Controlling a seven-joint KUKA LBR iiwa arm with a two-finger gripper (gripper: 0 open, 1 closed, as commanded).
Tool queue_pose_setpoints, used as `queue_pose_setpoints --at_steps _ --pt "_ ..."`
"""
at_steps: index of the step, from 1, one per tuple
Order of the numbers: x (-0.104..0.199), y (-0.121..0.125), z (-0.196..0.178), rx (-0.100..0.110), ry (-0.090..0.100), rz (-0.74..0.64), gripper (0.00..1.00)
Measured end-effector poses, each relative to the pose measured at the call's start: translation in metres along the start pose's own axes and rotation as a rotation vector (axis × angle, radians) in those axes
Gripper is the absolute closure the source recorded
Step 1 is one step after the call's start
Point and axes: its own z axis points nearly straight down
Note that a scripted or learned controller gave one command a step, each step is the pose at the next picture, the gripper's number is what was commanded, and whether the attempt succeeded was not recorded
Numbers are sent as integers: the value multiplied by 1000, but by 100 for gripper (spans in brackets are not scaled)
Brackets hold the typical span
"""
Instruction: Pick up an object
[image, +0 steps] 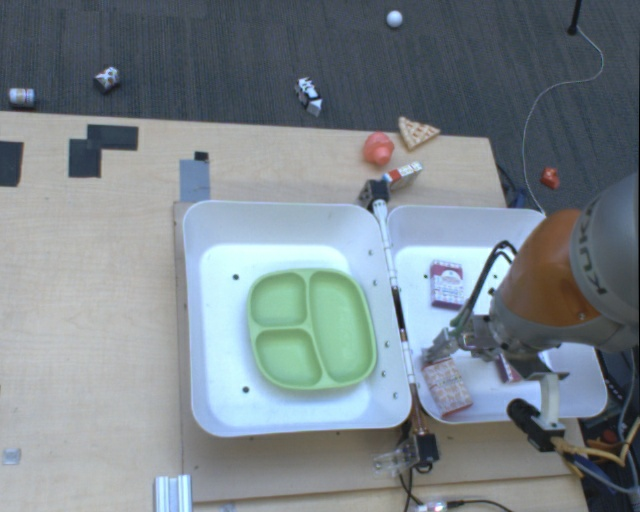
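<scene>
The gripper (440, 350), fingers' state impossible to tell, hovers at lower right over the speckled packet (446, 387); it should descend squarely, straddling the packet's narrow sides.

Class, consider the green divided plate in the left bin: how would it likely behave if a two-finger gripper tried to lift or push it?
The green divided plate looks moulded and rigid, so probably stiff, not floppy. It lies flat and low in the left bin, so it should slide rather than roll or tip. Its smooth, shallow rim may be slippery for fingers.

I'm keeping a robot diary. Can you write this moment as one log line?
arm: over right bin | gripper: above pink packet | green tray: left bin
</scene>
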Motion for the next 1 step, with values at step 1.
queue_pose_setpoints --at_steps 1 --pt "1 2 -11 -6 1 -2 100"
